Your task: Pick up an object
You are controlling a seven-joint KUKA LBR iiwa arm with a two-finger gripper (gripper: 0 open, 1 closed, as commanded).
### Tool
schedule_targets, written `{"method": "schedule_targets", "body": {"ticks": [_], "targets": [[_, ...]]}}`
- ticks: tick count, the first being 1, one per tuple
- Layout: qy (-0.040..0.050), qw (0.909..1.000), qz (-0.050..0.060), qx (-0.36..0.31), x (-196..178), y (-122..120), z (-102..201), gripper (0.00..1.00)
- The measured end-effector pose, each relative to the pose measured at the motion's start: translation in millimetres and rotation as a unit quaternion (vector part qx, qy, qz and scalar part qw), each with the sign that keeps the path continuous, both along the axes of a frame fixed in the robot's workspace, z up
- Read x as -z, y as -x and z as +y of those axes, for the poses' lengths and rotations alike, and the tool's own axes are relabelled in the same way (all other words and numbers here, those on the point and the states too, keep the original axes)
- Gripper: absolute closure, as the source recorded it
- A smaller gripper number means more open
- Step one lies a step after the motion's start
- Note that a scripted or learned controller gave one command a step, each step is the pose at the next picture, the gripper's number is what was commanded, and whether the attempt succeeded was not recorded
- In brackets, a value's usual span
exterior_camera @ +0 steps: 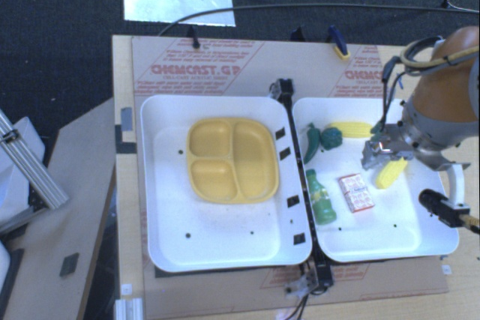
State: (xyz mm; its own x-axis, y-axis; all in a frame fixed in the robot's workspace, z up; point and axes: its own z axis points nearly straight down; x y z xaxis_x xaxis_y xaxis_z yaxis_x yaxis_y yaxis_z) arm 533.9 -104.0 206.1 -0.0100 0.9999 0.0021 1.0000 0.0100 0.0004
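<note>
My gripper (380, 155) hangs low over the right bin (375, 240), at its right side. Just below and right of it lies a yellow corn piece (391, 173), touching or nearly touching the gripper's tip. A second yellow corn cob (350, 130) lies at the bin's back. A small red and white box (356, 192) rests in the middle of the bin. A green bottle (321, 197) lies by the bin's left wall. A dark green pepper-like toy (321, 139) lies at the back left.
The left bin (165, 236) holds a yellow divided plate (231, 160). A row of black clips (289, 154) runs along the seam between the bins. The arm's grey body (442, 112) overhangs the right bin's right edge.
</note>
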Motion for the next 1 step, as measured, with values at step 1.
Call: {"method": "schedule_targets", "body": {"ticks": [1], "targets": [[0.0001,1.0000,0.000,0.000,6.6,-17.4,52.8,1.00]]}}
